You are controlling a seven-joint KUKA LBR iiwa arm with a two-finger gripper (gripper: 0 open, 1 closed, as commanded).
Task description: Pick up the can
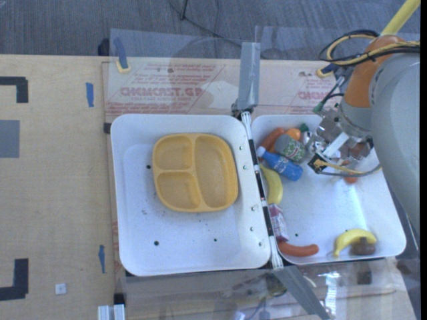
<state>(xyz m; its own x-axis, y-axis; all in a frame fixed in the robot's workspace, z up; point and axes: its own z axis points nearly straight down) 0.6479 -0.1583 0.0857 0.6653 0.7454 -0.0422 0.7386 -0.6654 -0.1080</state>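
The gripper sits low in the right bin, its fingers too blurred and crowded to tell whether they are spread or pressed together. The can, green-labelled, lies just beside it in the bin's upper left, touching a blue bottle and an orange carrot; whether the fingers touch the can is unclear
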